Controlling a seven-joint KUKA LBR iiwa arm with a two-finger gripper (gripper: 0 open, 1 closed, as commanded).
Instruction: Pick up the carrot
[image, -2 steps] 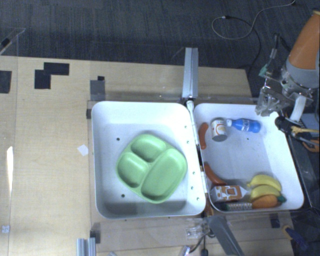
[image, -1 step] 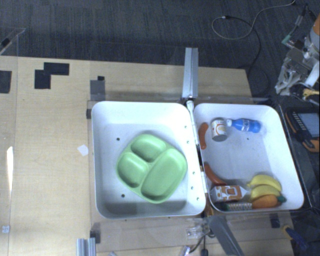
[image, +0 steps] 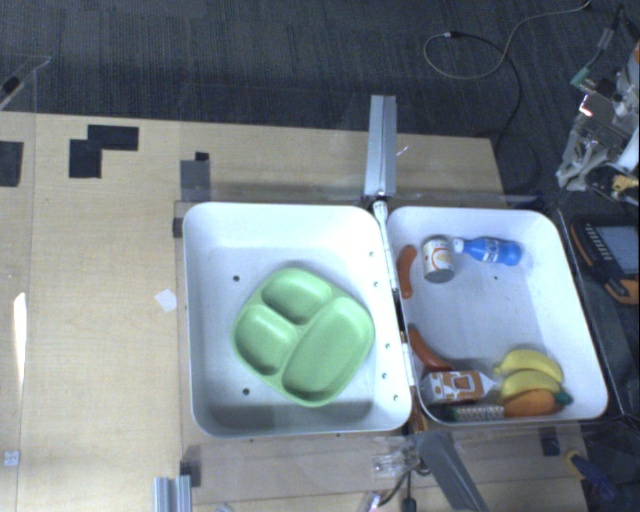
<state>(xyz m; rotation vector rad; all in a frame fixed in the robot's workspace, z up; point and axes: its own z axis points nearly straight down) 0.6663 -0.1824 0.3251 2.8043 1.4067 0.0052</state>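
Camera view, right bin (image: 560, 250): the carrot (image: 530, 403) lies in the near right corner against the wall, touching the bananas (image: 530, 370) (green end pointing right). A carton (image: 458, 385) lies just to its left. The gripper (image: 598, 120) sits beyond the bins, upper right; how wide it stands I cannot tell.

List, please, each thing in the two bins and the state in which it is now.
Green plate: right way up in the left bin.
Can: on its side, right bin.
Blue bottle: lying down beside the can.
Carrot: lying in the near corner, against the bananas.
Small carton: lying flat.
Two sausages: lying along the left wall.
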